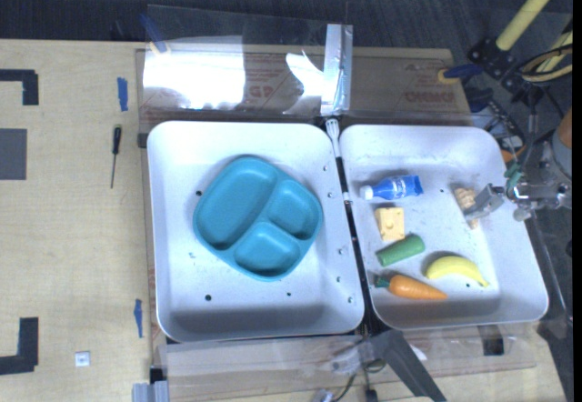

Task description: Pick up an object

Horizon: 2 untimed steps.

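Bright, even overhead light, strong white glare on the clear sheet [241, 73] behind the bins, soft shadows inside the bin walls [168, 236], slightly soft focus, dark floor was dim

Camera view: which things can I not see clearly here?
- Gripper, camera view: small and blurred at the right bin's edge; finger state unclear.
- Tan object beside it: too small to identify; whether they touch is unclear.
- Arm: cut off by the right edge.
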{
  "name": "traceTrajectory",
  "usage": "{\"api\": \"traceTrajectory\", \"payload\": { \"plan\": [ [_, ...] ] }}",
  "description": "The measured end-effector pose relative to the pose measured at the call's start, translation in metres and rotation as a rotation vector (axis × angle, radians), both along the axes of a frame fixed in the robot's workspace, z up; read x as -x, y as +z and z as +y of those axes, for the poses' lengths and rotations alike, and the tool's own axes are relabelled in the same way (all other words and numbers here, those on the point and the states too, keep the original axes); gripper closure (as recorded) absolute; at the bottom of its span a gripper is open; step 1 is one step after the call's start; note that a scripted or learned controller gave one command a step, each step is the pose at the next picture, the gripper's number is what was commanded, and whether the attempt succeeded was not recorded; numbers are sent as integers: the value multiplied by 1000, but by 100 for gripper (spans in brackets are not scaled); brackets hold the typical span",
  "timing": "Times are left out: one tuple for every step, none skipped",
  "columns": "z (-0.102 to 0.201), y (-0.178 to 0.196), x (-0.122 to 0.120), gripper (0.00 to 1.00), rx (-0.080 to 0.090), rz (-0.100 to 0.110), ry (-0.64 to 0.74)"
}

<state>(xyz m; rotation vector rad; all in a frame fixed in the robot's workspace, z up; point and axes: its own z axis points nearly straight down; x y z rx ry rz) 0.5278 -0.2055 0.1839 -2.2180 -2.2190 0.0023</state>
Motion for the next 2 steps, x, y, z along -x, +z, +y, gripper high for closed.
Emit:
{"api": "traceTrajectory", "payload": {
  "plan": [
    [-16,-39,-25,0,0,-11,-136],
    [2,-89,-43,0,-9,-7,-111]
  ]
}}
